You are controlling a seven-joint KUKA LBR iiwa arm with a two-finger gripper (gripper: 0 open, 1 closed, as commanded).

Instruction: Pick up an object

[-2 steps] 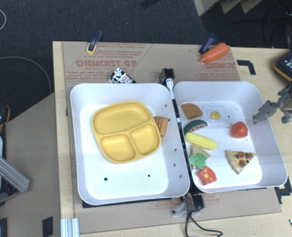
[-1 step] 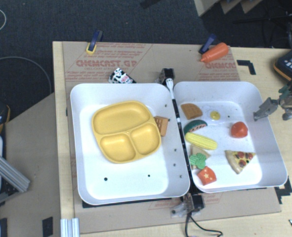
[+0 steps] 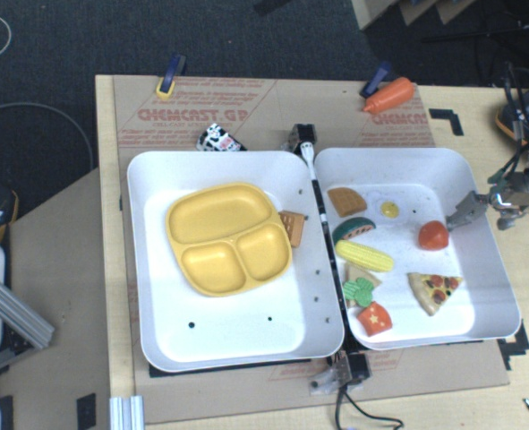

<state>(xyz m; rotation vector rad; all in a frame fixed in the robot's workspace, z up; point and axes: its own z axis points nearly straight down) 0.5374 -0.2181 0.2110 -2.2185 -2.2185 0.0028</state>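
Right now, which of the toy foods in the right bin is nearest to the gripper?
The red tomato. It lies just left of the gripper, near the right bin's far right side. The pizza slice is lower, and the corn cob lies further left.

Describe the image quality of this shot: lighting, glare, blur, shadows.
Camera view: even, soft overhead light; the two white bins are bright, nearly washed out, with little texture. Shadows are faint, just thin ones under the yellow plate and the toy corn. The tool at the right bin's rim looks soft and slightly blurred; the dark floor beyond the bench is dim.
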